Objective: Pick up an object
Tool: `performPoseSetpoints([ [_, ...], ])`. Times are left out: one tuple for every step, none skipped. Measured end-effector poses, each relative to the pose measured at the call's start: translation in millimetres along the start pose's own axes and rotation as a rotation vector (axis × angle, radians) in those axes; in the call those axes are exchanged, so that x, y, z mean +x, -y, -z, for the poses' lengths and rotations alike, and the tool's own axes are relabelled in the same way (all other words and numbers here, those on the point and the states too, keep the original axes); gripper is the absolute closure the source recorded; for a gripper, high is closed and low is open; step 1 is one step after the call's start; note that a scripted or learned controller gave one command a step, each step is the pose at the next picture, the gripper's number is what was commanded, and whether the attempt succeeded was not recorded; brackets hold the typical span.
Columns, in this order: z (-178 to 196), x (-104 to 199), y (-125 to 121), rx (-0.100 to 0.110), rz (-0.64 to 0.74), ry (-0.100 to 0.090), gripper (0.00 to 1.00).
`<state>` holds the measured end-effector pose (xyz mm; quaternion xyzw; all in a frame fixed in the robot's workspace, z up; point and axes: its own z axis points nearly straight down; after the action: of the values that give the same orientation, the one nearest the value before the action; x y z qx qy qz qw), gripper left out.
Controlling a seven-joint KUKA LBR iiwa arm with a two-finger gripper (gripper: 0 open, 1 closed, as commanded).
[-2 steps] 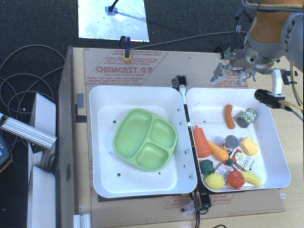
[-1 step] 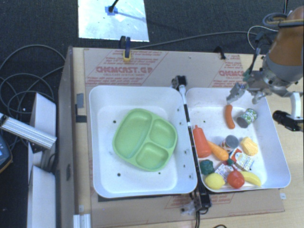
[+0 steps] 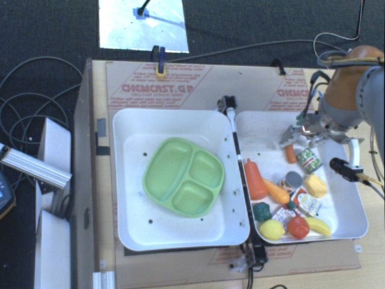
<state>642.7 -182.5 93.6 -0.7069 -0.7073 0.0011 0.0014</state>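
Dark carpet surrounds a bench (image 3: pixel 180 80) lined with printed cardboard, on which two shallow white bins are set side by side. The left bin (image 3: pixel 132 131) is occupied by a green divided plate (image 3: pixel 183 176), lying flat near its middle. The right bin (image 3: pixel 355 218) is crowded along its lower half: a red bottle-shaped toy (image 3: pixel 254 179), an orange carrot (image 3: pixel 277 191), a grey disc (image 3: pixel 293 178), a dark green piece (image 3: pixel 261 211), a lemon (image 3: pixel 272 229), a tomato (image 3: pixel 298 226), a banana (image 3: pixel 317 225) and a corn cob (image 3: pixel 316 186) are noted, packed close together. The gripper (image 3: pixel 299 138) is seen low over the upper part of this bin, the arm (image 3: pixel 352 92) entering from the right. Whether the jaws are spread or pressed together cannot be told. A small orange object (image 3: pixel 290 153) lies just below the fingertips, and a green-and-white can (image 3: pixel 308 160) just beside it; neither is seen between the fingers.
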Motion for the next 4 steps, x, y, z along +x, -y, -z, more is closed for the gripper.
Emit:
performPoseSetpoints([
  [-9,9,21,-0.005,0.000,0.001,0.00],
  [-9,21,42,-0.005,0.000,0.001,0.00],
  [-9,13,32,-0.007,0.001,0.001,0.00],
  [2,13,31,-0.010,0.001,0.001,1.00],
])
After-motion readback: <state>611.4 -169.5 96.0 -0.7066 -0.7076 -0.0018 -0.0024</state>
